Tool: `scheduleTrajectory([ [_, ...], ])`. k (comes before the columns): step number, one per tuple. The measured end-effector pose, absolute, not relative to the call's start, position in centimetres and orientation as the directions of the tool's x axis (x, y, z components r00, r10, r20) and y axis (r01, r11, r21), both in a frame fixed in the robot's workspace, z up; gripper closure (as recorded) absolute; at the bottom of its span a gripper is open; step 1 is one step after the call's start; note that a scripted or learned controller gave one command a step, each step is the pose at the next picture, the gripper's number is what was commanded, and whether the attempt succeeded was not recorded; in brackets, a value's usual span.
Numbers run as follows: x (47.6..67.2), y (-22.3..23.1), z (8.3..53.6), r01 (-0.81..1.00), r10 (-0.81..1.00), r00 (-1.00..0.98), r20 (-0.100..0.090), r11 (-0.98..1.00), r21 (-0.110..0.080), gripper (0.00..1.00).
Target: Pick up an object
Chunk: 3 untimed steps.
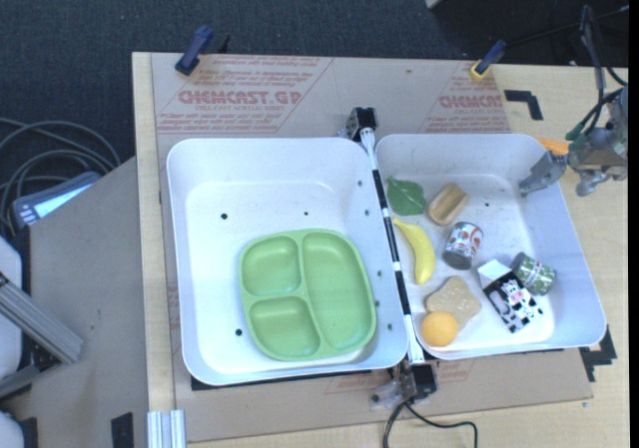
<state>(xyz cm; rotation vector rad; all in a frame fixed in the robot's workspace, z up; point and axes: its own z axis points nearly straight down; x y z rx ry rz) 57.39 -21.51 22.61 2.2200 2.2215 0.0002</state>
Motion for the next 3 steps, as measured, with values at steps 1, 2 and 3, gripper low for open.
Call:
scheduleTrajectory([
  [1,58.7,-13.4,8.5,1.0,1.0,-0.001,0.001,0.001,0.001,0.0],
  [2,53.8,-12.0,8.4,1.0,1.0,0.001,0.0,-0.001,-0.001,0.0],
  [3,61.2,-10.1,8.8,1.0,1.0,0.005,-0.015,-0.005,0.01,0.0],
])
